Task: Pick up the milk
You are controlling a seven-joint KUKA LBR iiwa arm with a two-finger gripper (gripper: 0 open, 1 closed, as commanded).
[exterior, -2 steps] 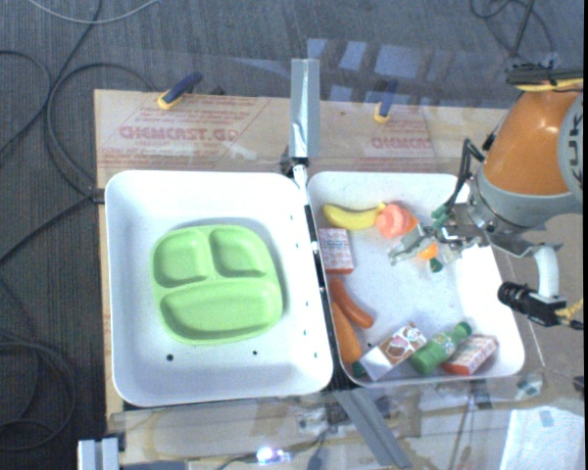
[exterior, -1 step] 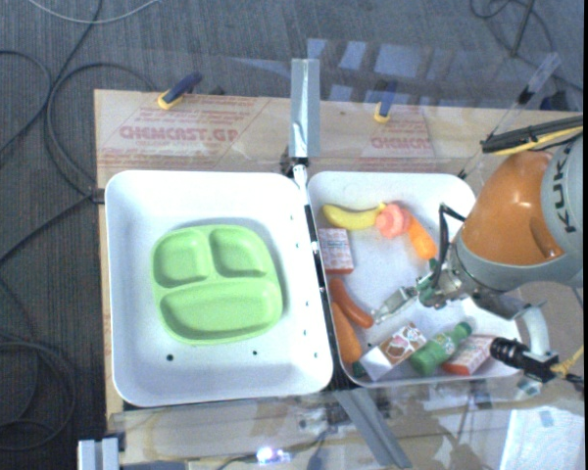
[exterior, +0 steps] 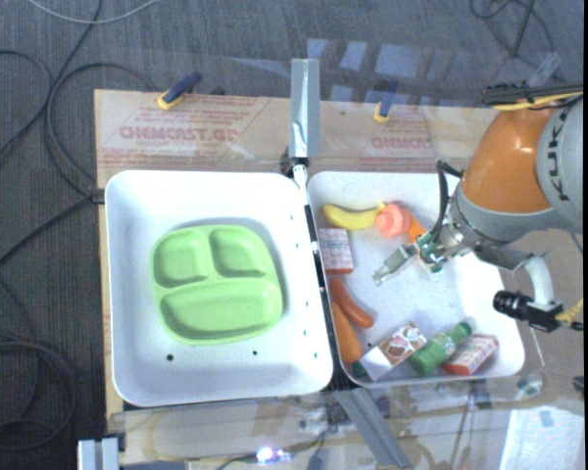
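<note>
1. My gripper (exterior: 388,268) hangs over the middle of the right bin (exterior: 426,302). Its fingers are spread apart with nothing between them, above bare white floor.
2. Closest to my fingers, just up the view from them, is a pink-orange fruit (exterior: 398,221). It touches the tip of a yellow banana (exterior: 351,215) that lies along the bin's far wall.
3. On the side of my fingers toward the other bin, a red-and-white box (exterior: 335,251) lies against the dividing wall.
4. Below that box, and lower in the view than my fingers, are two orange sticks, the upper orange stick (exterior: 353,306) and the lower orange stick (exterior: 346,339). They lie close together near the same wall.
5. The milk (exterior: 402,345) is a small brown-and-white carton. It lies on its side near the bin's near wall, well below my fingertips in the view and apart from them.
6. A green bottle (exterior: 439,349) lies just beside the milk, on the side toward my arm. It looks to be touching the carton.
7. A red packet (exterior: 472,354) sits just past the bottle in the near corner.
8. Farthest from my fingers is the left bin (exterior: 127,262), beyond the dividing wall. It holds a green divided plate (exterior: 218,282).
</note>
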